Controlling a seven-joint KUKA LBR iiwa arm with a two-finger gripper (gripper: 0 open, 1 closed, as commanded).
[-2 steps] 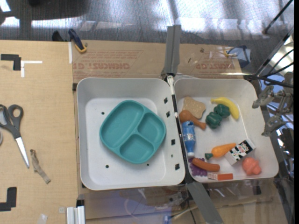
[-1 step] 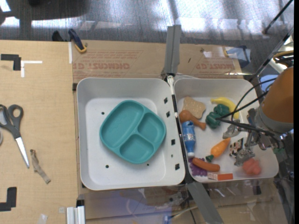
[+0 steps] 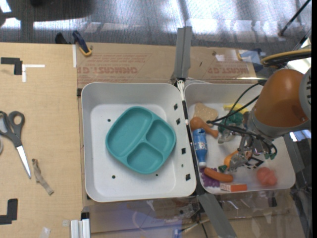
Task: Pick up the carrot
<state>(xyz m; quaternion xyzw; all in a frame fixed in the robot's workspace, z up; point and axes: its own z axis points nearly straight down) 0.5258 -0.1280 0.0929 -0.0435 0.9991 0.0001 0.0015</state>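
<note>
The carrot (image 3: 231,159) sat in the right bin (image 3: 285,180), toward its lower middle, an orange piece with a green end, mostly covered by the gripper (image 3: 241,158) hardware. Only a small orange patch showed, so its long axis could not be read; it possibly ran left-down to right-up, a guess. The gripper was directly over it, or just to its right, so the carrot lay at or just left of the tip. Contact could not be confirmed.

Whether the gripper was spread or closed could not be told, as the tip was lost in cables and clutter. Nothing was clearly seen held.

Neighbours were crowded: a red sausage-like item (image 3: 218,175) lay just below-left of the carrot, a blue bottle (image 3: 200,146) to the left, a pink round item (image 3: 266,176) to the right, and an orange-red block (image 3: 233,187) near the bin's front wall. A drumstick-shaped piece (image 3: 204,126) was further up. The left bin (image 3: 94,133) held a teal divided plate (image 3: 141,140), well apart from the action.

Judgement: the arm was at or near the grasp point, and the risk was catching the sausage-like item instead.
</note>
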